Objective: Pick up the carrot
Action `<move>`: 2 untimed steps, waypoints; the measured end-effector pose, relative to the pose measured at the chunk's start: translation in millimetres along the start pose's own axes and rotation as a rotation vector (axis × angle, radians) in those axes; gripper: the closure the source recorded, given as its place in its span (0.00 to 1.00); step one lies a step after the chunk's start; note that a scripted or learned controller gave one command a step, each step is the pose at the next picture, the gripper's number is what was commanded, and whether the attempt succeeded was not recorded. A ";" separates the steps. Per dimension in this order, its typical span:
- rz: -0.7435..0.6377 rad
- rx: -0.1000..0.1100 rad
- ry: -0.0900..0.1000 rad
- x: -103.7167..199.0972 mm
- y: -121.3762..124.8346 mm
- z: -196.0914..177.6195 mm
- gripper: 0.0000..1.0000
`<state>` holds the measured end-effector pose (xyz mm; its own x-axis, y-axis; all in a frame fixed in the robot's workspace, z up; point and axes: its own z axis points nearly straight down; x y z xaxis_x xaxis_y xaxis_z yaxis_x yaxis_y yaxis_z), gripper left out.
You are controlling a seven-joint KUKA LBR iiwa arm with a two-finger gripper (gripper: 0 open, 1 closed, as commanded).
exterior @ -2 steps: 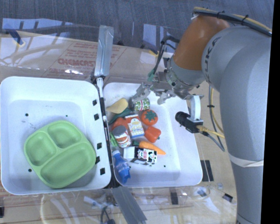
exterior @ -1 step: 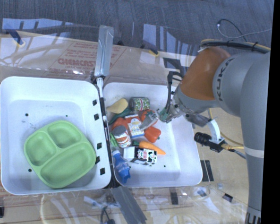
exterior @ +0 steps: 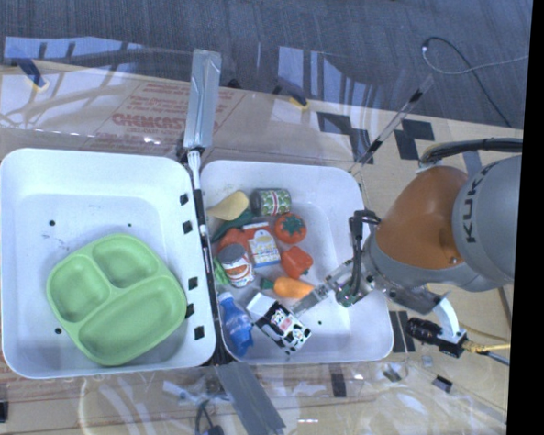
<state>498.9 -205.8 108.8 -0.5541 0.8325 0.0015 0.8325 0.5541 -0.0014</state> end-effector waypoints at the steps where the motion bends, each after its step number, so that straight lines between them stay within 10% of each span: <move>1: 0.449 0.000 -0.001 -23.3 29.8 16.9 0.00; 2: 0.551 0.001 0.000 -55.9 77.0 16.6 0.00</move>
<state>593.9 -209.7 92.0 -0.0366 0.9993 0.0000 0.9993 0.0366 -0.0025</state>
